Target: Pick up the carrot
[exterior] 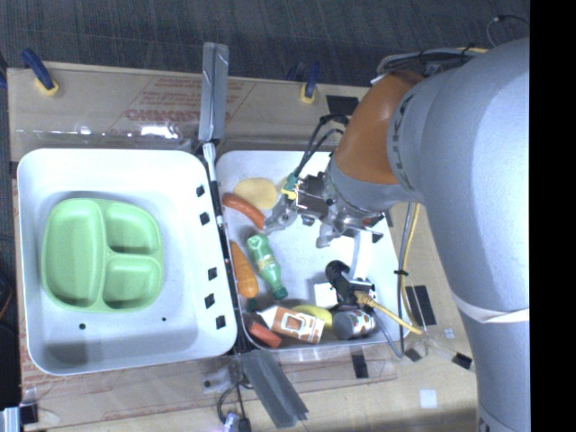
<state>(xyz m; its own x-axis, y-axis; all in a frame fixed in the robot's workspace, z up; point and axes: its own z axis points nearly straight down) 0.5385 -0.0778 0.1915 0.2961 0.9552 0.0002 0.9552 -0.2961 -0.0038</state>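
Several items crowd the carrot [244,270]: my jaws hang open and empty above, and could snag the green bottle [266,265] instead

faint, unreadable red print on cardboard [162,106]

The carrot [244,271] lies along the right bin's [382,250] left wall, beside a green bottle [266,265]. The pincer [306,223] hovers near, apparently empty. A green tray [102,253] sits in the left bin [36,331].

carrot [244,269] wedged between bin wall [219,241], green bottle [266,264]
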